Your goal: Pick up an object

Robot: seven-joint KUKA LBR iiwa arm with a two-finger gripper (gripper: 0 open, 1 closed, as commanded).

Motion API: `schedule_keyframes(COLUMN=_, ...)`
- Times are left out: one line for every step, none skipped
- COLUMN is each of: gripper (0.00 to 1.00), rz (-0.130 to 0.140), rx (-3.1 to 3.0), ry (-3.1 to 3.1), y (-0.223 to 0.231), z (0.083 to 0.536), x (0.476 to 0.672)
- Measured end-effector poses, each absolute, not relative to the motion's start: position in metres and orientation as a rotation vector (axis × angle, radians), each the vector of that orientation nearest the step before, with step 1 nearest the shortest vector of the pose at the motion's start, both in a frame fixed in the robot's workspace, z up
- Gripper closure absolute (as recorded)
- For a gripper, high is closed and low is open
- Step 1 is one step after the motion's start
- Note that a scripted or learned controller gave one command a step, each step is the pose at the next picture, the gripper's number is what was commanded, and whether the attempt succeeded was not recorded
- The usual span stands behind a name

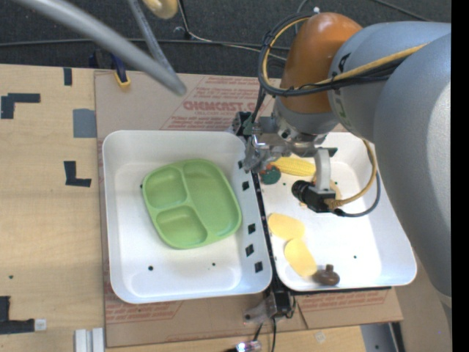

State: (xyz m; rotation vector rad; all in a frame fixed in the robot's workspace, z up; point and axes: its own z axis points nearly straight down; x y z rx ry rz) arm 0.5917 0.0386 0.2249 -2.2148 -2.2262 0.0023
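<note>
Over the right-hand shallow white plastic bin (pixel 381 262), near its left wall: grey two-finger gripper (pixel 258 158) poised low, grasp not yet made; claw state impossible to tell; nearest target the yellow ribbed corn cob (pixel 297 167) just beside it; next, probably a short descent; nearby, smooth pale yellow slices (pixel 292 242); glossy green compartment tray (pixel 192 202) apart.

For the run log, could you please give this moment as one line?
end effector: over right bin's back-left corner | corn cob beside it | green divided tray: left bin
</note>
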Motion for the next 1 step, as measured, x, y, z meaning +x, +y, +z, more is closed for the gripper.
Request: schedule_keyframes(gripper=1.0, rz=-0.002, rx=-2.213, ry=-2.229, y=0.0953, z=0.2293, x=0.6148)
